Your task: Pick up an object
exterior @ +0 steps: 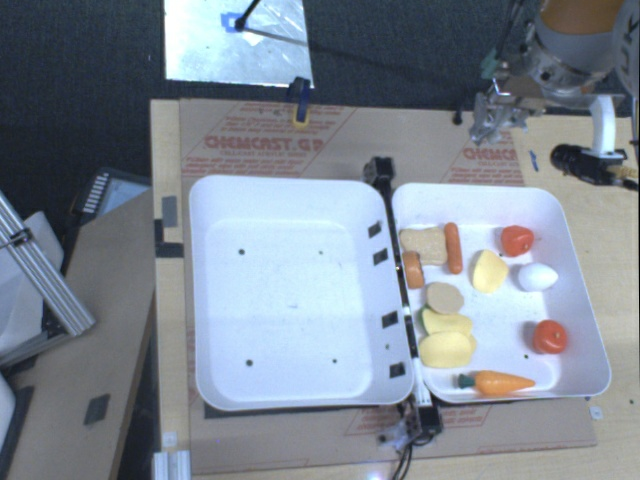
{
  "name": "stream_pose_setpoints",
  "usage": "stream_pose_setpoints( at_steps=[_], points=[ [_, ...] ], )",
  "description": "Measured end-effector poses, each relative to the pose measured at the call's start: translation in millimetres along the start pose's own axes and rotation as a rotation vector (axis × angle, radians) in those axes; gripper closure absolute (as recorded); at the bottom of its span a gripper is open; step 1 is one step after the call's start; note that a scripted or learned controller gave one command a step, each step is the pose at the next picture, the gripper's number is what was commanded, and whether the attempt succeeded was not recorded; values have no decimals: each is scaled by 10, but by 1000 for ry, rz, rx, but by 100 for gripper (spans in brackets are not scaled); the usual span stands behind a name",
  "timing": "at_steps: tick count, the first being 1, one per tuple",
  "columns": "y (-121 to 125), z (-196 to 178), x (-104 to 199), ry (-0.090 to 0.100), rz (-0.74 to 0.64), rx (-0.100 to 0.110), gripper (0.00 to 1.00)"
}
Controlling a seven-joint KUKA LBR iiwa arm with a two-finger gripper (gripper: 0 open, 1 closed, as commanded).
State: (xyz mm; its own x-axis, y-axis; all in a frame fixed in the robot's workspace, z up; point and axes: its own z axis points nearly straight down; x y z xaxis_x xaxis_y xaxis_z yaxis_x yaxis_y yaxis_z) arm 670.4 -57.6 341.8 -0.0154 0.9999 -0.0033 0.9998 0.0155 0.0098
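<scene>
My gripper point(492, 125) hangs over the cardboard behind the right bin point(582, 298), above its far rim and apart from everything in it. The right bin holds several toy foods. A bread slice point(424, 242), a sausage point(453, 248) and an orange piece point(413, 268) lie at the far left. A red tomato point(516, 239), a yellow wedge point(489, 271) and a white egg point(537, 277) lie further right. Nearer the front are a tan disc point(445, 296), two yellow pieces point(446, 349), a second red tomato point(549, 337) and a carrot point(497, 381).
The left bin point(290, 288) stands beside the right one, joined along a black-clipped divider point(398, 288). A shiny metal sheet point(235, 28) lies at the back left. Grey rails point(40, 268) stand at the left edge.
</scene>
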Motion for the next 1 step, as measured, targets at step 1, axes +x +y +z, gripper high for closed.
stream_pose_setpoints(
  at_steps=[1],
  points=[
    [7,-109,0,-1,-5,-3,100]
  ],
)
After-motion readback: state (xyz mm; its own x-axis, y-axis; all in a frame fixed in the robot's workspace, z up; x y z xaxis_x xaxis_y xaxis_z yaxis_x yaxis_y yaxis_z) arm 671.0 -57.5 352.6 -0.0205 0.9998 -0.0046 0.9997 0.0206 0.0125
